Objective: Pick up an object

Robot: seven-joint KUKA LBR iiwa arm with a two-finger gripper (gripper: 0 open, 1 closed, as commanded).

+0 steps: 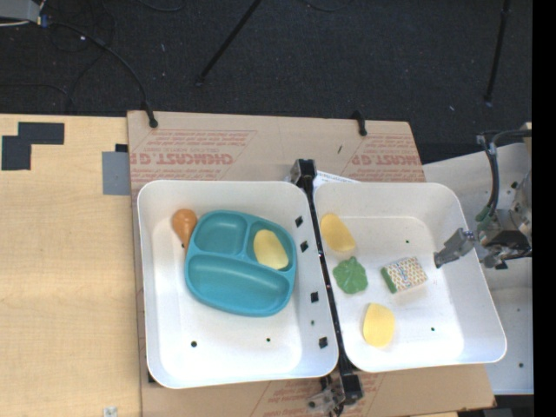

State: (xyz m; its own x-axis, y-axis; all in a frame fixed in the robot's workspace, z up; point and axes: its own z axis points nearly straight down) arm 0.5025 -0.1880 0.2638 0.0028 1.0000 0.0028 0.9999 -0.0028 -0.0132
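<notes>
Nearest the lens, a yellow lemon-like piece (pixel 379 325) lies in the right bin (pixel 469 337) among four items: two yellow, one green leafy (pixel 350 275), one patterned block (pixel 405 274) angled up toward the right. Beside it, the left bin (pixel 165 354) holds a teal divided plate (pixel 228 276) carrying another yellow piece (pixel 271 248), plus an orange one (pixel 182 223). At the right rim, the jaws (pixel 454 248) cannot be read.

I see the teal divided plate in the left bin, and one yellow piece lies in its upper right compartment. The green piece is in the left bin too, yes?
Not quite. The camera view shows the green piece in the right bin. The teal divided plate and its yellow piece are as you say.
</notes>
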